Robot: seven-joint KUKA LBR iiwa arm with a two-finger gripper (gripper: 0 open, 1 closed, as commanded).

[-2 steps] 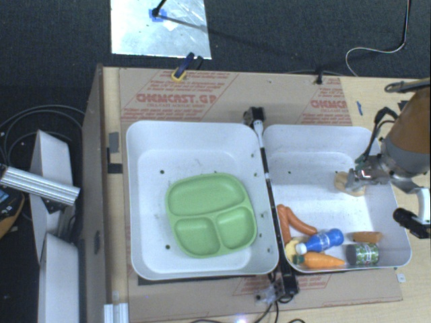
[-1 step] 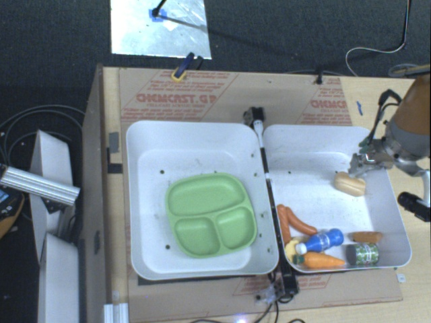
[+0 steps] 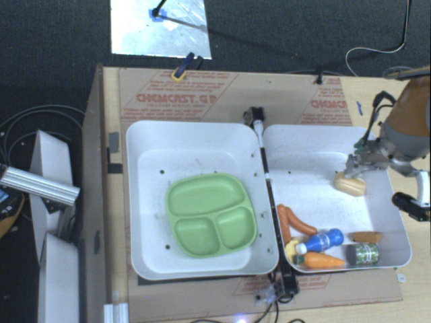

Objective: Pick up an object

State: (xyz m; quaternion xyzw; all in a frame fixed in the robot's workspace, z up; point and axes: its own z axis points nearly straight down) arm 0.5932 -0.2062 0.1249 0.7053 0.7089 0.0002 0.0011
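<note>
right now claw (image 3: 355,169) over tan block (image 3: 350,185) by right bin (image 3: 316,140) far edge, grip state unclear, bin mid open

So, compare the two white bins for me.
The left bin holds one green divided plate; the right bin holds several small items, such as carrots and a blue bottle. The end effector hangs over the right bin, not the left bin. Both are shallow and white.

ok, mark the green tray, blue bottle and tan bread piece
green tray (image 3: 211,214), camera view, centre divider ridge
blue bottle (image 3: 325,239), camera view, middle of its body
tan bread piece (image 3: 350,185), camera view, its top face
</note>
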